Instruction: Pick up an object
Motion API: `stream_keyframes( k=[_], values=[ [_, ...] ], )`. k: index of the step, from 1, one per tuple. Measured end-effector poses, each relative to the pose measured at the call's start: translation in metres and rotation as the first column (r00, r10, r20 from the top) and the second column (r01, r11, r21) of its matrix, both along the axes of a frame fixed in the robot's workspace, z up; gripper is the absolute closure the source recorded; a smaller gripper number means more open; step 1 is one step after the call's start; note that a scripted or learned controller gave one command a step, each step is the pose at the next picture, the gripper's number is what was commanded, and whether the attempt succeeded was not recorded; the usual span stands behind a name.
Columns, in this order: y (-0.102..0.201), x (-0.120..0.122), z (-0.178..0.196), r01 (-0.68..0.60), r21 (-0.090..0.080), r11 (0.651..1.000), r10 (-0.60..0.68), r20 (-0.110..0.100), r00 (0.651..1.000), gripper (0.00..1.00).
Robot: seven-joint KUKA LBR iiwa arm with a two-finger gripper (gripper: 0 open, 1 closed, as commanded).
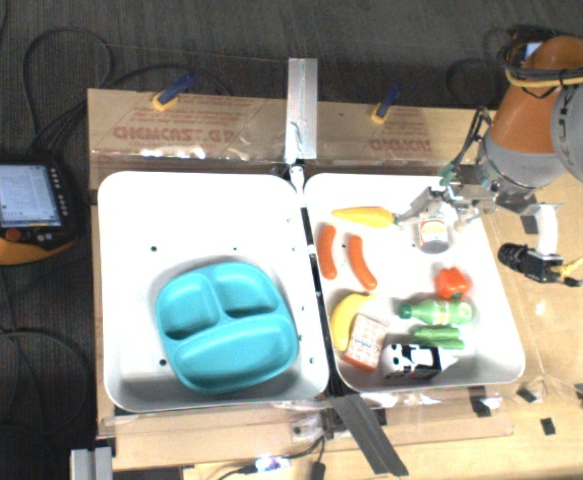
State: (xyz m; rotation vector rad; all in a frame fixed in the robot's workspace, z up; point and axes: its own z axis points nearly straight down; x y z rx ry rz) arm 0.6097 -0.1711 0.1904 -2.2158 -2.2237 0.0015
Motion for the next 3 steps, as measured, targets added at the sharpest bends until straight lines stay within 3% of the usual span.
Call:
stream_keyframes(
  k=[1,2,3],
  values=[
    [-0.041,0.035,-0.094,-0.057,0.002,0.998,0.057,0.01,0.998,0.0],
    [-0.042,0.033,-0.086,-0.058,-0.003,0.998,0.058,0.006,0.998,1.0],
    [0.02,0.043,0.002,-0.073,-0.002,0.997,0.073,0.003,0.997,1.0]
  ],
)
